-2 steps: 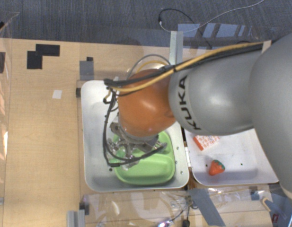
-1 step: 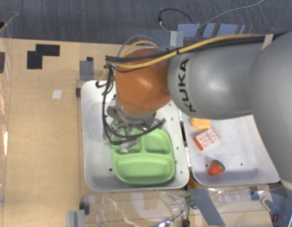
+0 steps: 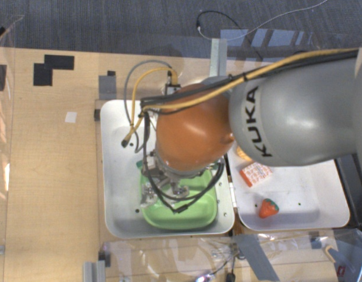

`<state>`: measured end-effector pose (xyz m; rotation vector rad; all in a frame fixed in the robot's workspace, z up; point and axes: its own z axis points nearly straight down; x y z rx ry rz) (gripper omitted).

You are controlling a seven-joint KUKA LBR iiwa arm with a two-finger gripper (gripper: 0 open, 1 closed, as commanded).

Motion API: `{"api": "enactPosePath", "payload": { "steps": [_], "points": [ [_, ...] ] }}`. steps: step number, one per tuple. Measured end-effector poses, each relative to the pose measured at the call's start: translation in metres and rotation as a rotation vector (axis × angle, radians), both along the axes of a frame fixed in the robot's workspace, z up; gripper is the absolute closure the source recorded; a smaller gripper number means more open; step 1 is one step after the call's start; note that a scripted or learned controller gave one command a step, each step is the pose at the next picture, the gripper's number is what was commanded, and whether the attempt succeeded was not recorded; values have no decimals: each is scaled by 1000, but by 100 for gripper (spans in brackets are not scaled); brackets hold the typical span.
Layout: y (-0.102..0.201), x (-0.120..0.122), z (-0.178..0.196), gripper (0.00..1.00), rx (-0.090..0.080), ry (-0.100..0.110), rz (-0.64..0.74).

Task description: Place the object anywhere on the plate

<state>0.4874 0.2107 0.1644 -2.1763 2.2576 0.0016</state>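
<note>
Bench (image 3: 46, 175) of pale wood carries 2 shallow white bins side by side, and its left part bears black marks near the far edge. Going right, the left bin (image 3: 113, 175) holds a green plate (image 3: 198, 213) toward its near edge. Much of that plate is covered by the wrist and by black cables looping over it, so whether anything lies on the hidden part cannot be told.

Above the plate hangs the gripper (image 3: 163, 190), a cluster of grey metal parts under the orange band (image 3: 189, 137). It sits at the plate's left portion, but the band and cables mask it from above, and I cannot tell how it is set or whether it carries anything. Yellow and black hoses (image 3: 134, 98) arc off the wrist toward the left bin's far edge.

The grey arm (image 3: 298, 113), marked KUKA, sweeps in from the right, crossing the divide between the bins and covering the far half of the right bin (image 3: 304, 216). The wrist points steeply down into the left bin.

In the right bin, close to its left wall, lies a small red-and-white packet (image 3: 256, 173), with an orange thing partly hidden under the arm just beyond it. Nearer the near edge rests a strawberry (image 3: 269, 208), red with a green top, apart from the packet.
</note>
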Motion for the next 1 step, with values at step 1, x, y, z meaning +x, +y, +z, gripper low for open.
{"api": "enactPosePath", "payload": {
  "steps": [1],
  "points": [
    [0,0,0,0,1,0,0]
  ]
}}
